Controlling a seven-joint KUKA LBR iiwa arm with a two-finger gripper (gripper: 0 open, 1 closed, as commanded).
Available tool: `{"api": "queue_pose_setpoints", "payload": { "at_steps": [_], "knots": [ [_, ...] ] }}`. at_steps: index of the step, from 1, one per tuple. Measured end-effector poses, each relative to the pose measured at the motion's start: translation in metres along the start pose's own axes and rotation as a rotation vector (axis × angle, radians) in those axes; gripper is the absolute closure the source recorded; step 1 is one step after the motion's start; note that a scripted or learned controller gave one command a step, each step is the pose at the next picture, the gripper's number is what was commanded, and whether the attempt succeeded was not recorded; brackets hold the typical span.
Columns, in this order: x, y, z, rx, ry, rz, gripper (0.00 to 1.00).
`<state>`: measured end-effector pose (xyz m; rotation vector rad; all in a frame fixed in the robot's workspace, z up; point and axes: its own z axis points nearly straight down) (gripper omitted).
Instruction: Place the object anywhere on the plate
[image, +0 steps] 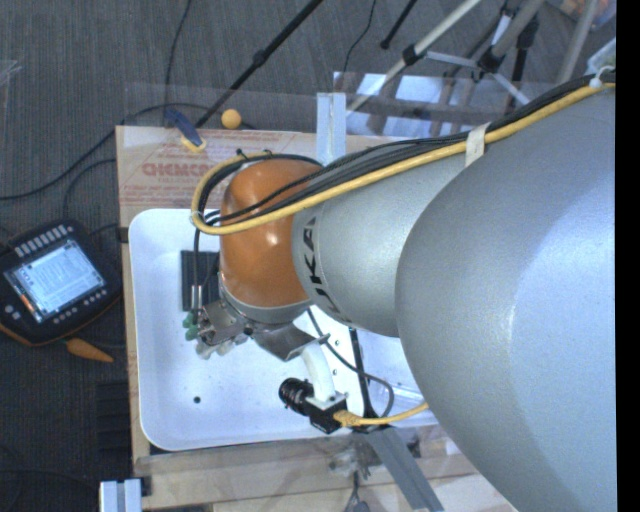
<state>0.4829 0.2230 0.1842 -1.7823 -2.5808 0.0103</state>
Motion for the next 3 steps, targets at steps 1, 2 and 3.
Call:
{"api": "queue_pose_setpoints", "payload": {
  "at_steps": [1,2,3],
  "knots": [
    [0.000,0.000,0.000,0.000,0.000,0.000,0.00],
    [-0.001,0.000,-0.008,0.004,0.000,0.002,1.00],
    [-0.038,-0.014,-0.081,-0.007,-0.003,-0.391,1.00]
  ]
}}
